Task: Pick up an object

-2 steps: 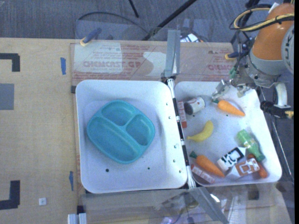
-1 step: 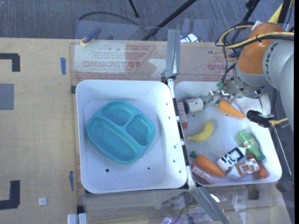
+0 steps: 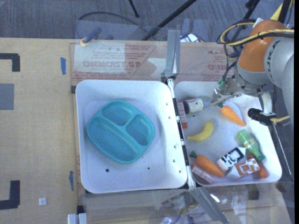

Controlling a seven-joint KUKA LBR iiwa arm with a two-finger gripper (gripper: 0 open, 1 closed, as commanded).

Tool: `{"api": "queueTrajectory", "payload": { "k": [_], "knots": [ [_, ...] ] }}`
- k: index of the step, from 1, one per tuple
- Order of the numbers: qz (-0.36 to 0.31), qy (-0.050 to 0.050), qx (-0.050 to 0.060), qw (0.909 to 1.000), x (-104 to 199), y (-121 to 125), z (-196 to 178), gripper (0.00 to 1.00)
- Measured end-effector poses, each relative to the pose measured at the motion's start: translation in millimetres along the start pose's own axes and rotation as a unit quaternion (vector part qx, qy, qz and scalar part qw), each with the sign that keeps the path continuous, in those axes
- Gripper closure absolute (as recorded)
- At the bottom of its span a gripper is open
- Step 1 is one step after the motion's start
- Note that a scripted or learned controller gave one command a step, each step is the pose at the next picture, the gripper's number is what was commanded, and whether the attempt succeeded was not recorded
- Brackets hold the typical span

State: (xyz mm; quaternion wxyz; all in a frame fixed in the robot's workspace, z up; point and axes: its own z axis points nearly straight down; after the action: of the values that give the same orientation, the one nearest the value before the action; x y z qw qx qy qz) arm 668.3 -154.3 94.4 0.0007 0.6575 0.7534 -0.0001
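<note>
Hovering gripper (image 3: 223,95) over right bin (image 3: 275,164), grip unreadable; curved yellow banana (image 3: 202,132), tapered orange carrot (image 3: 232,115) below

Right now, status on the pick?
Gripper low at right bin's far edge, nothing seen held. Carrot just beside it, bottle to its left. Banana untouched mid-bin.

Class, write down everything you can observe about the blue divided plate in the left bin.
The blue divided plate is turquoise, plastic-looking, with rounded corners and three compartments: one long, two smaller. It lies flat, right way up and turned at a slant, on the floor of the left white bin, roughly central. Its compartments hold nothing, and only the bin floor touches it.
</note>
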Motion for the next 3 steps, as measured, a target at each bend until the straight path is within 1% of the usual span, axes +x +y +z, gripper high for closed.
{"api": "queueTrajectory", "payload": {
  "k": [1, 2, 3],
  "knots": [
    [0.073, 0.001, 0.002, 0.9973, 60.7, -40.1, -132.5, 1.00],
    [0.073, 0.001, 0.002, 0.9973, 60.6, -40.2, -132.4, 0.00],
    [0.053, 0.001, 0.003, 0.9986, 60.6, -64.1, -10.4, 0.00]
  ]
}}
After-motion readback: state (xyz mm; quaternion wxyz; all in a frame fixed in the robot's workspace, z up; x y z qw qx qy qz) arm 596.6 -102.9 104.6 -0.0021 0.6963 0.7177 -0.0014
